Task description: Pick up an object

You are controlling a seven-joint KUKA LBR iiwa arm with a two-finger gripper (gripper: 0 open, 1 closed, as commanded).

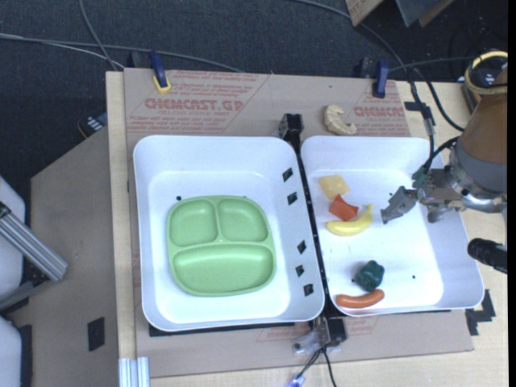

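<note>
Orange-red sausage (359,299) lies below dark-green lump (370,275).

green tray (220,244), yellow banana (350,226), red-orange sausage (359,299), white bins (153,216)

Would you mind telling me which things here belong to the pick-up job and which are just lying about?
Belongs to the job:
gripper, over the right bin
yellow block
red piece
banana
dark green item
sausage

Just lying about:
green divided plate in the left bin
beige object on the board behind the bins
</note>
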